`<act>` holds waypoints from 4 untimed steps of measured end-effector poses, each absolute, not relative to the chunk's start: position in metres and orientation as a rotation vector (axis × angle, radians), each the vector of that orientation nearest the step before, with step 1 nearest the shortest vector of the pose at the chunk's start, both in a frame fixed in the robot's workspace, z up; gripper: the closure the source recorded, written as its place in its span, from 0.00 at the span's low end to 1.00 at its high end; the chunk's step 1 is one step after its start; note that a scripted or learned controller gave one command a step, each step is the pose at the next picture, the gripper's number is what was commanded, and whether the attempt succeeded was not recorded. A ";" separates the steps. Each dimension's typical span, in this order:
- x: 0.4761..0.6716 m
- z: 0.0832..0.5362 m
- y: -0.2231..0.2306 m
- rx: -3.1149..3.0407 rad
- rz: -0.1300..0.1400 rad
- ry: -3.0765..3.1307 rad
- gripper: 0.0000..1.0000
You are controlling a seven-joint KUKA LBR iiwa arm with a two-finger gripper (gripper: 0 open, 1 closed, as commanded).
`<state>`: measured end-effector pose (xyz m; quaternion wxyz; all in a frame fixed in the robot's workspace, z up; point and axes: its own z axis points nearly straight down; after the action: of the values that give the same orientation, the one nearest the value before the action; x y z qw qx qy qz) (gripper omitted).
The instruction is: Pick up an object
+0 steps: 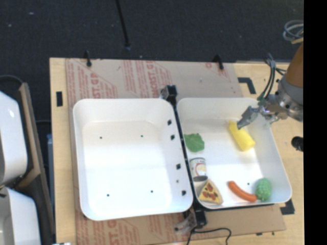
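Observation:
The right bin (219, 108) holds several small toys. A yellow block (241, 137) lies near its right wall. A green lump (194, 142) and a small can (197, 167) sit by the divider, and a pizza slice (210, 193) lies at the front. A red sausage (241, 191) and a green broccoli-like piece (263, 188) lie at the front right. My gripper (247, 118) reaches in from the right and hangs just above the far end of the yellow block. I see nothing held in it.
The left bin (127, 157) stands beside the right one, with a black clip-lined divider (176, 137) between them. Both rest on a cardboard sheet (127, 80) on the bench. White equipment (10, 137) stands at the far left.

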<state>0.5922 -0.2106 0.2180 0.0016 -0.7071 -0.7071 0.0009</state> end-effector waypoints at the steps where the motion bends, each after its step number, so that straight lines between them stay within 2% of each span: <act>1: 0.589 0.176 -0.212 -2.220 0.003 -2.219 0.00; 2: 0.591 0.136 -0.209 -2.228 -0.008 -2.228 0.00; 3: 0.590 0.144 -0.210 -2.228 -0.006 -2.225 1.00; 4: 0.592 0.188 -0.206 -2.224 -0.004 -2.224 1.00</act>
<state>0.5924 -0.2063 0.1881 -0.0019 -0.7071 -0.7071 -0.0011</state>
